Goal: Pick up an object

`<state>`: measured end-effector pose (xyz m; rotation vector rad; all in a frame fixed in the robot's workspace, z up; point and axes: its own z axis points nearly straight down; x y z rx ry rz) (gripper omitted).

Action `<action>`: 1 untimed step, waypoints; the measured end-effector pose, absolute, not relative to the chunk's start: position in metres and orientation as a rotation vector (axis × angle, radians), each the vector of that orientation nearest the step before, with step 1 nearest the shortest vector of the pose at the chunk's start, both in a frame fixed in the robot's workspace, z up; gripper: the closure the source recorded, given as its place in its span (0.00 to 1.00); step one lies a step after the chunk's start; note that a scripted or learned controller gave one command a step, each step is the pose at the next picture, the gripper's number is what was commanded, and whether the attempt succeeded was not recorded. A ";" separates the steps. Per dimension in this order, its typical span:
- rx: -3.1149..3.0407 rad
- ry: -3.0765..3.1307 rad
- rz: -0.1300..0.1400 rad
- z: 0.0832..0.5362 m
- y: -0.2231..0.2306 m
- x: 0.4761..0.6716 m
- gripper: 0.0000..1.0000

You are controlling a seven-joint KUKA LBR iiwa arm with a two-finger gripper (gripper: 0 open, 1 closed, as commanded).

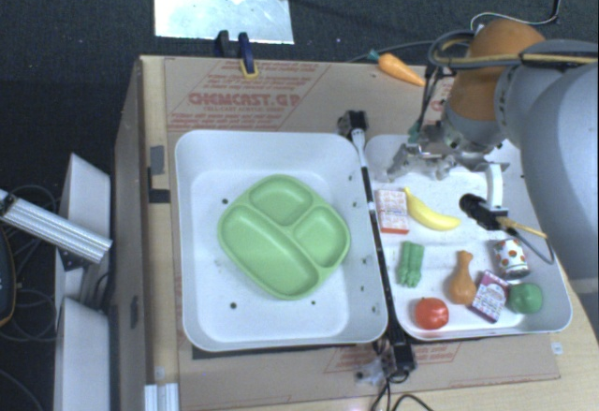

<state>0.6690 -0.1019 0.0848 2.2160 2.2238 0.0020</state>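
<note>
claw (423, 164): low over the far left part of the right bin (549, 271), hanging from the arm (552, 147) that comes in from the right. open or shut: cannot tell, its tips blur against the white floor.

objects, right bin:
- banana (432, 215): just near of the claw, apart from it, lying crosswise.
- packet (391, 211): red and white, near-left of the claw, by the left wall, just beside the banana.
- green veg (410, 263): near of the packet; kind hard to make out.
- tomato (430, 312): at the near wall.
- drumstick (460, 278): right of the veg.
- purple pack (489, 297): touching the drumstick's right side.
- can (511, 256): near the right wall, label unreadable.
- green ball (526, 297): near right corner, beside the purple pack.

the arm covers the bin's far right corner.

left bin (201, 212): holds a green plate (283, 234), bare floor all round it.

table (253, 95): a carrot (401, 69) lies at its far edge, outside both bins.
</note>
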 end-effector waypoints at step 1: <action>2.218 2.222 0.001 0.085 -0.104 0.646 0.00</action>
